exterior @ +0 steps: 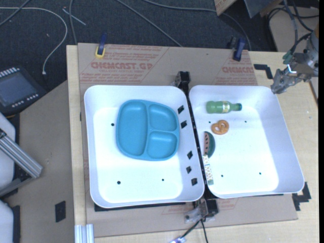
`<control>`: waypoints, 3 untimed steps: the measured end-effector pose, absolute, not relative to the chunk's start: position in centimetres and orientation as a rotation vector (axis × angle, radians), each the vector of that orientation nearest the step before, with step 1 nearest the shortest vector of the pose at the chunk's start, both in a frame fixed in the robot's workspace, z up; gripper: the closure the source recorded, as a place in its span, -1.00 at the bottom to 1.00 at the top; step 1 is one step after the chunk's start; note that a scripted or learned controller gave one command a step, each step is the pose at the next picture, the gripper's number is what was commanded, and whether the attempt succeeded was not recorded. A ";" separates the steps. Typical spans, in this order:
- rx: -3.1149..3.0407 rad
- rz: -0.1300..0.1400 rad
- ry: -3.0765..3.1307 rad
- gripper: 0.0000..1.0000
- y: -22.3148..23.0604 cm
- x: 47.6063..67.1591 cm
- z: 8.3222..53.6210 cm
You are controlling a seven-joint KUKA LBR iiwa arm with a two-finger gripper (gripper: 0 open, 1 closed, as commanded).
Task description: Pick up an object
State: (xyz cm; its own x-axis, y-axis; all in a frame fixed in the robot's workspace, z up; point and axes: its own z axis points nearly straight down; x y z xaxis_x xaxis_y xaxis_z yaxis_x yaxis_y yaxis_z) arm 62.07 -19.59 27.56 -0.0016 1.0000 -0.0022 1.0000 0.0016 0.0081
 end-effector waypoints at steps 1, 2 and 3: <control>2.218 0.001 2.229 1.00 -14.9 62.5 26.2; 2.219 0.000 2.231 1.00 -9.4 61.7 25.1; 2.218 0.000 2.231 1.00 -3.8 61.7 23.6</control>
State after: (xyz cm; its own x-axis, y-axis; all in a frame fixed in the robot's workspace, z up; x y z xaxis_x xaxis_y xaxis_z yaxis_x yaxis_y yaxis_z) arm 61.72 -3.82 23.58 -0.0056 1.0000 0.0029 1.0000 0.0056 -0.0032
